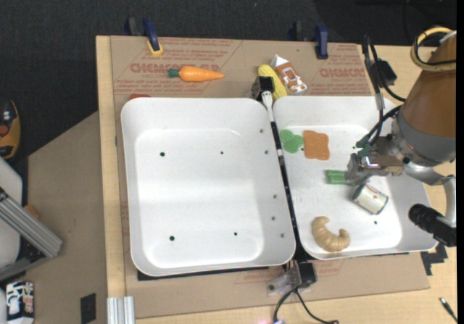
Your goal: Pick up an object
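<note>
Start at the left: the left bin offers you nothing to grasp, and the toy carrot lies on the cardboard behind it, outside both bins and well apart from the arm, so leave it out of your plan. At the back of the seam between the bins you see a yellow corn-like toy and a small orange-and-white carton, also outside the bins.

Your work is in the right bin. Going rightward you meet a green piece, a flat orange slab just beside it, a croissant near the front wall, a small green block, and then a small white can lying tilted on its side.

The gripper hovers low, just right of the green block and just above the can. I cannot tell how wide its fingers stand, and nothing shows between them, so treat it as holding nothing.

The nearest candidates are the green block and the can. To do this step well, I judge that you should commit to one, centre over it, and descend straight. The block is short and flat-sided and should seat readily. The can is rounded, pale with a darker end, and may roll away if you close off-centre.
</note>
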Action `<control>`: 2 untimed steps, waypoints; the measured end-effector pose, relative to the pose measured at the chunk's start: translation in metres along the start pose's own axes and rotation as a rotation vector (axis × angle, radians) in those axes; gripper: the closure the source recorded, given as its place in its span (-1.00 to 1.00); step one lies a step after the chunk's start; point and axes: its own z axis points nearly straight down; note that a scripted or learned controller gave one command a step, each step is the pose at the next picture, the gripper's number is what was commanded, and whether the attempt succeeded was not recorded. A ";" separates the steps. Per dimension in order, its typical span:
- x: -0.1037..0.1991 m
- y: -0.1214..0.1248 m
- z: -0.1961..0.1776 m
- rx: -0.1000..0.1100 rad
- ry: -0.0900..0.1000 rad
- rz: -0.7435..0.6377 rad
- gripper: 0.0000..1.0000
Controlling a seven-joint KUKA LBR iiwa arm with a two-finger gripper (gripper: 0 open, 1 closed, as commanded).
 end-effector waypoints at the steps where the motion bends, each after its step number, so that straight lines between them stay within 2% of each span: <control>1: 0.081 0.000 0.033 0.000 0.000 -0.002 1.00; 2: 0.158 0.087 -0.214 -0.029 -0.001 0.000 1.00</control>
